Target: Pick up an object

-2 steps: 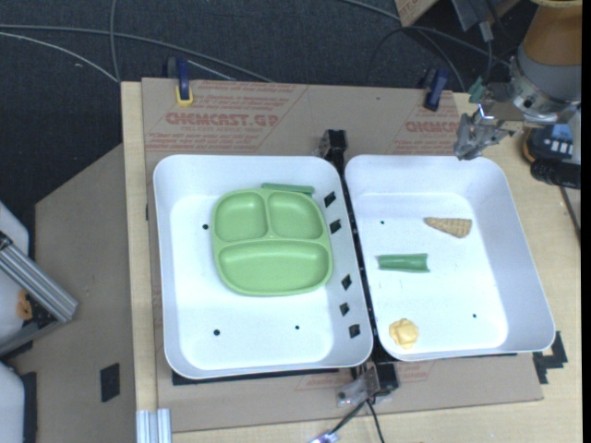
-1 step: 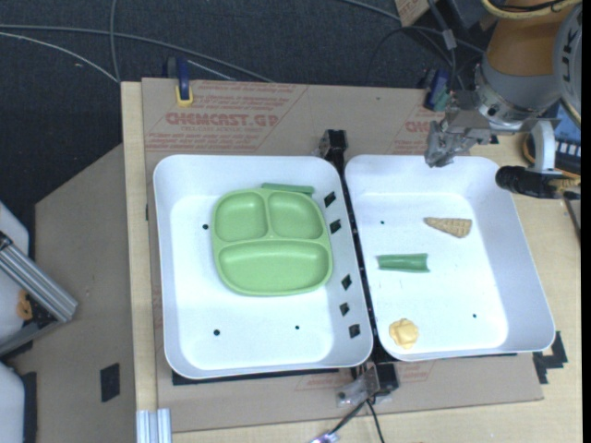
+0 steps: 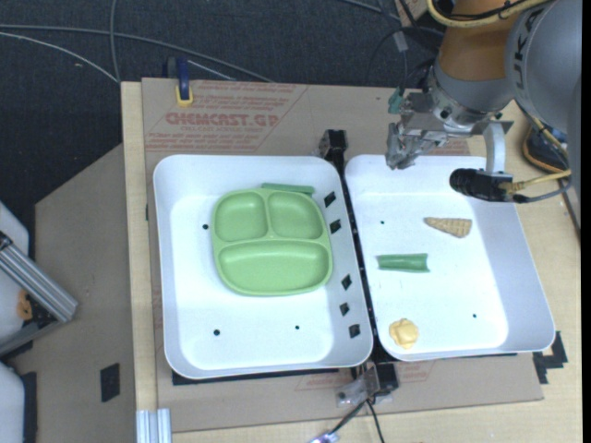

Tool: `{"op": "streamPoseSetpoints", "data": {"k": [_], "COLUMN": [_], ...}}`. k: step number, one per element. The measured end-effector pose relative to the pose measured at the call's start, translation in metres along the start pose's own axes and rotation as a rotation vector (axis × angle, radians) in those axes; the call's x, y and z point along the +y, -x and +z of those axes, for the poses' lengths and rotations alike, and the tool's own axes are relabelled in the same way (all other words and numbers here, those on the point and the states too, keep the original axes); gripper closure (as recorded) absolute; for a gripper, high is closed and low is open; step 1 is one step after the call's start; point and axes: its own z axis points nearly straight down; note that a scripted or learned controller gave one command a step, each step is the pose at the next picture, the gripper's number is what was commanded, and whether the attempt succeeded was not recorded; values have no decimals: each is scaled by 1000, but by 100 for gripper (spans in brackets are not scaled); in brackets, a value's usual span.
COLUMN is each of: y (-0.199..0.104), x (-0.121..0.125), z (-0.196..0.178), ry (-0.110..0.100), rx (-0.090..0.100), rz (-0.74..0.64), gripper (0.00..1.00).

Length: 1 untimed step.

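The arm reached in from the far right, its gripper [image 3: 404, 158] hanging over the right bin's [image 3: 517, 330] far-left corner; whether it was open or closed, I cannot tell. That bin held a tan wedge [image 3: 449, 226], a green piece [image 3: 403, 262] and a yellow lump [image 3: 403, 332]. The left bin [image 3: 185, 340] held a green divided plate [image 3: 271, 242].

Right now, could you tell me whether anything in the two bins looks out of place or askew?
Only mildly: a green strip lies tucked behind the green divided plate in the left bin, partly hidden by its rim.

Brown board [image 3: 231, 118] under both bins — blue clamp [image 3: 185, 79], dark floor cables [image 3: 111, 35].
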Motion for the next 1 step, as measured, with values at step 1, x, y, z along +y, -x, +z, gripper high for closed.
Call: {"op": "streamPoseSetpoints", "data": {"k": [1], "y": [-60], "x": [3], "z": [9], "ry": [0], "rx": [0], "rz": [0], "gripper": [100]}}
